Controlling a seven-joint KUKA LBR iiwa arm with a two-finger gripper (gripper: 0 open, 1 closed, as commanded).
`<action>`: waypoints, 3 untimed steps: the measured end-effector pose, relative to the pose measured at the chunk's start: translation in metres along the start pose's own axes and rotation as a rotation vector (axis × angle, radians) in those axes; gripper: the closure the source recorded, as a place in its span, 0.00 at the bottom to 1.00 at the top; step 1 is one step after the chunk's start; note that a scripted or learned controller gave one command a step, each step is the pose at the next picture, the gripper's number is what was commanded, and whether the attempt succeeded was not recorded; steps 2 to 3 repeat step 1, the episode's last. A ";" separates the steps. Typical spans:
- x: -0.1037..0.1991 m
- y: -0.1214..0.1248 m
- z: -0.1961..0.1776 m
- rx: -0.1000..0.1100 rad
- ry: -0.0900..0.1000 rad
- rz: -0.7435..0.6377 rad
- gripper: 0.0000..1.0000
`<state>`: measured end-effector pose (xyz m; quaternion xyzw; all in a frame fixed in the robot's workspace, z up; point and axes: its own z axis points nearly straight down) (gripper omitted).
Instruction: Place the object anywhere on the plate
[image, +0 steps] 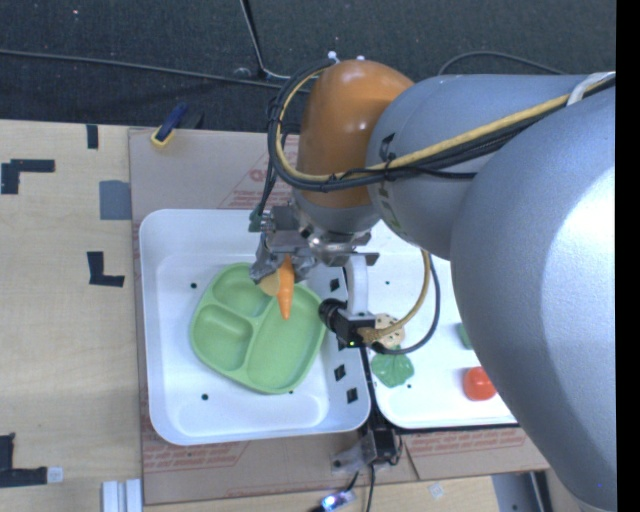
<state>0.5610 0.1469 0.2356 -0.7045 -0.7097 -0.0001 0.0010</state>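
A KUKA iiwa arm (520, 230) of smooth, rounded grey casings, with a glossy orange band (345, 130) above its wrist. Black cables and one yellow cable (470, 130) run along its shell, looping around the orange section. Below sits a grey metal wrist block carrying the gripper (275, 265), with further black wiring trailing beside it.

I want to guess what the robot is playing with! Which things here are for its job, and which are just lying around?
For the job:
- the green plate in the left bin
- the orange carrot, over the plate beneath the hand

Just lying about, in the right bin:
- a green lump
- a red-orange thing
- a small tan piece
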 end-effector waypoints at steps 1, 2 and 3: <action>-0.003 0.000 0.000 0.001 -0.002 0.004 0.00; -0.003 0.000 0.000 0.001 -0.002 0.004 0.00; -0.003 0.000 0.000 0.001 -0.002 0.004 0.00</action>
